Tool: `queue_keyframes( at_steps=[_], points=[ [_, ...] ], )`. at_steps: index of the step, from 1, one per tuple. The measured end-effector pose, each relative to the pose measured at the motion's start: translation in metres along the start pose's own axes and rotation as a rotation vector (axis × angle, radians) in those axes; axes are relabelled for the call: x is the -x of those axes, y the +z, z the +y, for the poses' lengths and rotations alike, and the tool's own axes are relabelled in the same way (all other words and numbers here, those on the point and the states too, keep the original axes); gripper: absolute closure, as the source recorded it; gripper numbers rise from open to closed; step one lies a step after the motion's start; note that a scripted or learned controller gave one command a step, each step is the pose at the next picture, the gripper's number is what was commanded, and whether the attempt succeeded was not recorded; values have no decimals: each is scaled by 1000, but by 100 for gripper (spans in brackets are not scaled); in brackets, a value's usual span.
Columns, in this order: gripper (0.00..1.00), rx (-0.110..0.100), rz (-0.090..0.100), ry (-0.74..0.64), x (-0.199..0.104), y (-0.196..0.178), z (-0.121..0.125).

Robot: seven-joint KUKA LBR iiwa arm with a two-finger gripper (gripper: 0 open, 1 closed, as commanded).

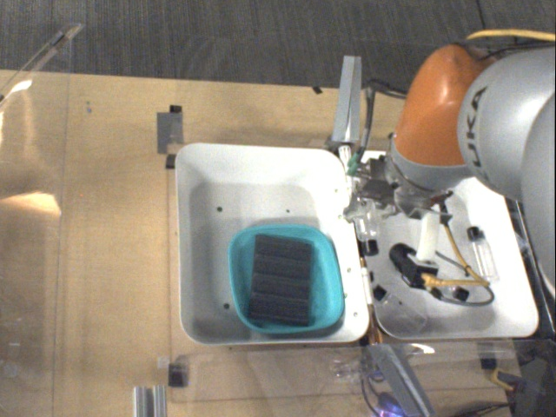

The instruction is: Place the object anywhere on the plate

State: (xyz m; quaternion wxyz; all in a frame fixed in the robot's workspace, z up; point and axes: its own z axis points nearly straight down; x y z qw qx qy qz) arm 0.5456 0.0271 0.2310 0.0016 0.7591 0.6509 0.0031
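While the grey arm (499, 120) reaches in from the right, its orange band (439, 102) is seen above the right bin (512, 307). The end effector (363, 215) is placed at the near-left side of that bin, just beside the rims where the two bins meet. Its state cannot be told from this slant, since its tip is partly hidden under the wrist, and nothing can be made out in its hold.

The task's thing, a dark ridged block (281, 280), is found in the left bin (195, 233). It is laid flat on the teal plate (239, 268), with its long side running from the far to the near edge of the plate and its ridges set across it. The block is kept wholly inside the plate's raised rim, and it is well apart from the end effector. The plate itself is set on the floor of the left bin, towards the near right corner.

In the right bin, towards its right wall, what may be a clear tube (479, 248) is seen lying flat, though it is too faint to be named with certainty. Both bins are carried side by side on the pale wooden worktop (95, 276).
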Motion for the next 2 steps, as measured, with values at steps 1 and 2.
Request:
queue_keyframes(
  at_steps=[1, 2],
  points=[
    [100, -4, -1, -142, -54, 47, -21],
    [0, -4, -1, -141, -54, 47, -21]
  ],
)
